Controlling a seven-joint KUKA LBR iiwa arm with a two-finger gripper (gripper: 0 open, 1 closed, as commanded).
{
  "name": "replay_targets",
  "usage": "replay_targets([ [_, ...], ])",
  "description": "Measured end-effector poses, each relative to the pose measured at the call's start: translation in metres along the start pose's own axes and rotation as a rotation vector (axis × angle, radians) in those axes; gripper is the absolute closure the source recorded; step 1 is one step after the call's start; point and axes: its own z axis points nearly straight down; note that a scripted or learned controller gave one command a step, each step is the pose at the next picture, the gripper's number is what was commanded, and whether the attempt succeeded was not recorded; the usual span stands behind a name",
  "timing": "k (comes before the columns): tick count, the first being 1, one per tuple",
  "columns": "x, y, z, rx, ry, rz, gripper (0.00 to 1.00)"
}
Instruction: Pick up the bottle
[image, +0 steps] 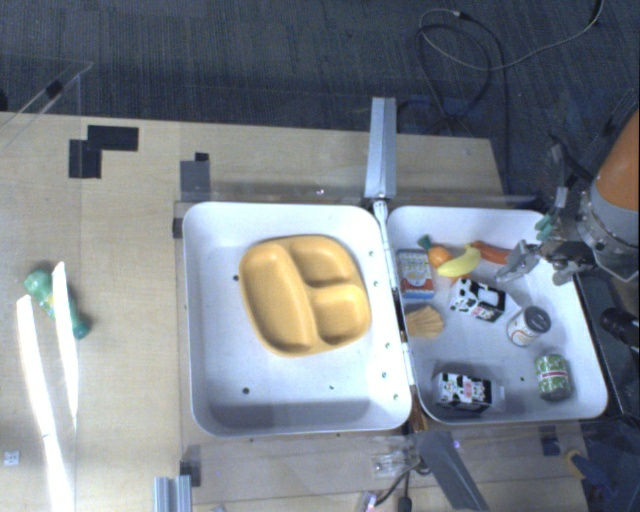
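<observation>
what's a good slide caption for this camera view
Gripper hovers over the right bin of small items, near the bottle; yellow tray in left bin.

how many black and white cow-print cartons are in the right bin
2. One cow-print carton lies mid-bin, right of the blue-and-white box. The other lies near the front wall of the right bin. None looks hidden.

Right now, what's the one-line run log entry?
arm: right bin's far right | gripper: above bin, holding nothing | bottle: lying in bin, untouched | left bin: yellow tray
</observation>
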Motion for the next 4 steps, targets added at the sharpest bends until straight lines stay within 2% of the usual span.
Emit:
replay_targets([
  [1,0.035,-0.051,0.124,0.003,0.0,0.227,0.0],
  [2,0.049,-0.009,0.159,-0.006,0.0,0.049,0.0],
  [3,0.049,-0.009,0.159,-0.007,0.0,0.049,0.0],
  [4,0.059,0.033,0.159,-0.008,-0.002,-0.179,0.0],
])
